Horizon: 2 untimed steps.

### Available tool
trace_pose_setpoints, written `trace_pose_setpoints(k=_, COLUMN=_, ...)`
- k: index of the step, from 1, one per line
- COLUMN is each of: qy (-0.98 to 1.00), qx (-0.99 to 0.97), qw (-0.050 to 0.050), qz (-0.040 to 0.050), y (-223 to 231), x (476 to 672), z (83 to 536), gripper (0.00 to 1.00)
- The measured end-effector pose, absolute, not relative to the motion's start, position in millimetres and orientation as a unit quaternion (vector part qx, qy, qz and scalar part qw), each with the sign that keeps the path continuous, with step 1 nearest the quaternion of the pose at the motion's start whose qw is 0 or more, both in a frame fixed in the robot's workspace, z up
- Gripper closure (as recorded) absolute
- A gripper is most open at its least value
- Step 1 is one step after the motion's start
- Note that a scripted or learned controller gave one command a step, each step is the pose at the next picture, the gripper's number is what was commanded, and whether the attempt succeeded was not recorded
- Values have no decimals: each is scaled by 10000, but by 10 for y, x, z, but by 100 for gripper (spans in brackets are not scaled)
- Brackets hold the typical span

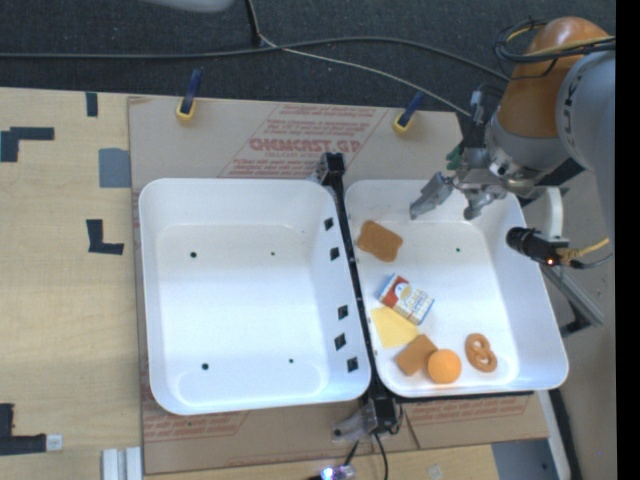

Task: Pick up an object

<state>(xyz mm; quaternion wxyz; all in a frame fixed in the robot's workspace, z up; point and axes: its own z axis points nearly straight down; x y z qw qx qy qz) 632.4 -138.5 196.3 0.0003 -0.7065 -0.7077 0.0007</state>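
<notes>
The right bin [520, 298] holds a brown bread slice [380, 240], a small red, white and blue carton [405, 299], a yellow cheese wedge [392, 326], a brown block [415, 354], an orange ball [444, 367] and a pretzel [481, 352]. My gripper [449, 201] hovers over the far edge of that bin, up and to the right of the bread slice. Its two fingers stand spread apart with nothing between them.
The left bin [160, 268] stands beside the right one, with black clips along the shared wall [345, 288]. Two yellow clamps [187, 108] hold the cardboard base at the back. A black cable [330, 48] runs across the dark floor behind.
</notes>
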Motion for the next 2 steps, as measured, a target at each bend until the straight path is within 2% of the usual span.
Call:
trace_pose_setpoints(k=1, qy=-7085, qx=-7057, qw=22, qz=17, y=-1017, x=6403, z=870, gripper=0)
trace_pose_setpoints(k=2, qy=-7083, qx=-7059, qw=10, qz=7, y=-1029, x=6408, z=1018, gripper=100)
